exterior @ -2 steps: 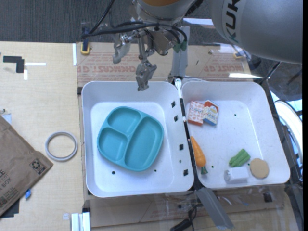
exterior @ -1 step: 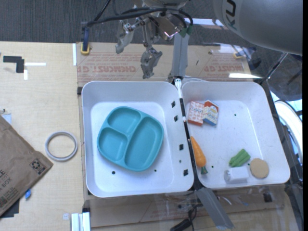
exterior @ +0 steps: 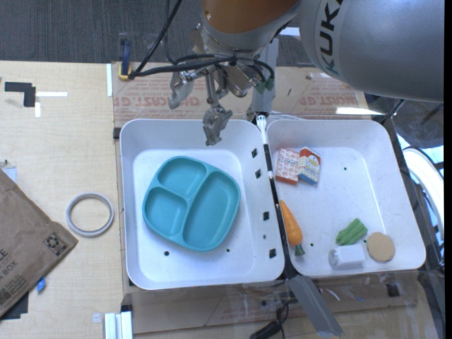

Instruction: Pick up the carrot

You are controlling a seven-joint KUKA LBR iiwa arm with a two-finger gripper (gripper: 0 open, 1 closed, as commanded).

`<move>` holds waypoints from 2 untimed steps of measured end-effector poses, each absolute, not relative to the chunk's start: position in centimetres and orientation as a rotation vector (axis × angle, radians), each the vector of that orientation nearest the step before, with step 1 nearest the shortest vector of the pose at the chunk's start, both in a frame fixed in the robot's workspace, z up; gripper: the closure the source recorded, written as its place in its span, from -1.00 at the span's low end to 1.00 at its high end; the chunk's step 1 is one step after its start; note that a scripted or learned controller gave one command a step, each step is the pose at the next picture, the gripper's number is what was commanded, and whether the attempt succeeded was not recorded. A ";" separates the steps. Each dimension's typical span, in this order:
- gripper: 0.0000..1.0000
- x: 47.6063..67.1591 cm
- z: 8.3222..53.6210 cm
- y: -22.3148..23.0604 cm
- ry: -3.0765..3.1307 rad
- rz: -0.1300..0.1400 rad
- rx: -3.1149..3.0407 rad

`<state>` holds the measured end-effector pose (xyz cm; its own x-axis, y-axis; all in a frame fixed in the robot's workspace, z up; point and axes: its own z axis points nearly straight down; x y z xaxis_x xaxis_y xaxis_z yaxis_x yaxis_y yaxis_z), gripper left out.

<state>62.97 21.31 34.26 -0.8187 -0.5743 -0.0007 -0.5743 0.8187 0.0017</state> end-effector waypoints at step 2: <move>-1.00 59.8 44.1 20.3 2.948 0.002 -1.082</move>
